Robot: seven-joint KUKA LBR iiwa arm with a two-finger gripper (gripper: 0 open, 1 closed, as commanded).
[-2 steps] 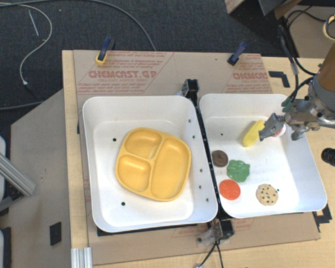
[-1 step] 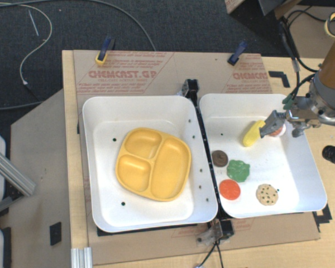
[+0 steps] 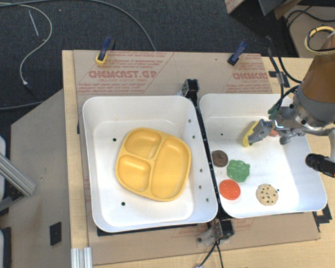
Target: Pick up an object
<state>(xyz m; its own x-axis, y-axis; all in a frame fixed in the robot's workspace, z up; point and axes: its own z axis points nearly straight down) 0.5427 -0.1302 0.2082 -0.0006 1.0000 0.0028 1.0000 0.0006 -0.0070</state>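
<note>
Gripper low over the upper middle of the right bin, jaws clamped on a yellow object that sticks out to the left of the fingers. Below it on the bin floor: brown disc, green toy touching it on the lower right, red-orange disc just under that, cookie further right. Yellow divided plate centred in the left bin.
</note>
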